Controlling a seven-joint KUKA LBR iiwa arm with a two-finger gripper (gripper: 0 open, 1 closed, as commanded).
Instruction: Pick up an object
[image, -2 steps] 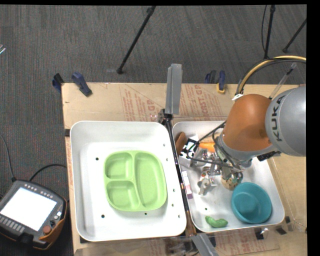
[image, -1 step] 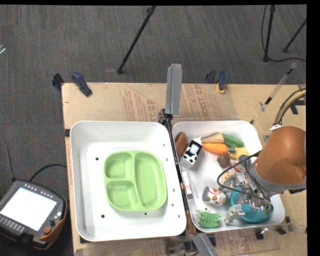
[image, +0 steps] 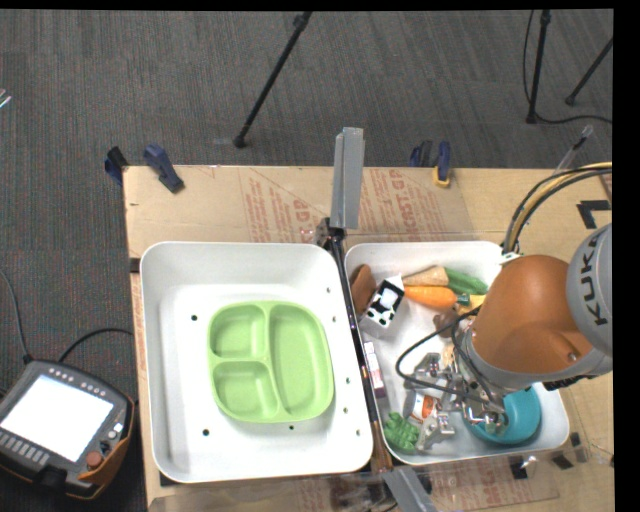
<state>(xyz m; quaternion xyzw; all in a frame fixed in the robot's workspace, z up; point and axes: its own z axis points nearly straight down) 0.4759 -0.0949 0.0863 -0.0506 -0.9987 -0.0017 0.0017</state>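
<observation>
A: Where was the gripper (image: 437, 400)?

B: Low in the right bin (image: 400, 262), near its front edge, with the arm (image: 530, 320) and its orange band leaning in over the bin from the right.

A: Did it have hold of anything?

B: That could not be told. The metal parts at the wrist sat among the clutter, and the view did not show how far apart the fingers stood or whether anything lay between them.

A: What lay around it?

B: A small orange-and-white item (image: 427, 408) was right at the gripper, a green toy (image: 401, 430) lay just beside it toward the front left corner, and a teal cup (image: 508, 418) sat to its right, partly under the arm. Farther back were a carrot (image: 432, 296), a green piece (image: 464, 281), a black-and-white die (image: 382, 303) and a brown object (image: 361, 288), all well clear of the gripper.

A: And the left bin (image: 165, 300)?

B: It held a green divided plate (image: 270, 361), lying flat in the middle
</observation>
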